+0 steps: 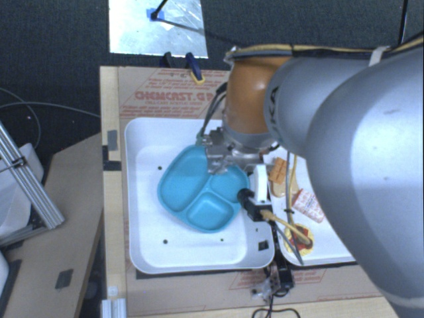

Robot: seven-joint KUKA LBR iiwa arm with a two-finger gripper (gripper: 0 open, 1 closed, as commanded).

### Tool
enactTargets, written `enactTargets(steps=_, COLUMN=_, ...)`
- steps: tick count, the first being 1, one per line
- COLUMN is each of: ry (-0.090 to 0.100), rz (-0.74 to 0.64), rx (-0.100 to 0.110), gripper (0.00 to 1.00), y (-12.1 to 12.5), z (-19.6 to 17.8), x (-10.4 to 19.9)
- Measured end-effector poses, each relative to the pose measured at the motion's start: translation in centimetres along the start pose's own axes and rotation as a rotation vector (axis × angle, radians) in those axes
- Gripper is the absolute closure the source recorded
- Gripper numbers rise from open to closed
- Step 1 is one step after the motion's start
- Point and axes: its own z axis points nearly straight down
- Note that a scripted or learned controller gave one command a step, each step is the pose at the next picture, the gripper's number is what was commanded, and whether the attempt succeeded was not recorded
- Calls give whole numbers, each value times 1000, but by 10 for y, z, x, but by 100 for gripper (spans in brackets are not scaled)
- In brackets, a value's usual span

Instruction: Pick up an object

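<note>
— Nothing is lifted yet, as far as we can judge. Our gripper (216,156) hangs low over the blue divided tray (199,189), at its upper right rim, but the wrist hides the tips, so we cannot tell how they stand or whether anything is in them.

— Where does the tray lie?

— Flat on the floor of the left bin (147,177), toward its right half, slewed at an angle, compartments up. We see no gap beneath it, so we take it as resting there.

— Then what is left for us?

— The grasp itself, and the lift. We would call it the approach or the closing stage, no further.

— And the other side?

— In the right bin (331,252) we see a few smaller things: an orange-and-white packet (306,204), something yellow (278,173), a red-and-yellow item with thin sticks (296,234). Our arm (344,131) covers much of that bin.

— The bench?

— Both bins sit on brown cardboard (169,93) with red lettering. A silvery sheet (156,17) lies beyond it on dark carpet-like ground, and an aluminium frame (26,184) stands at the left.
</note>
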Motion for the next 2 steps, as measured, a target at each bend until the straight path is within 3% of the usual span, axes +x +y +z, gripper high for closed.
enactTargets(steps=1, ry=7, rz=0, rx=-27, gripper=100, y=-30, z=-208, x=-72)
enactTargets(steps=2, ry=7, rz=-12, rx=-5, gripper=100, y=-64, z=-171, x=-25)
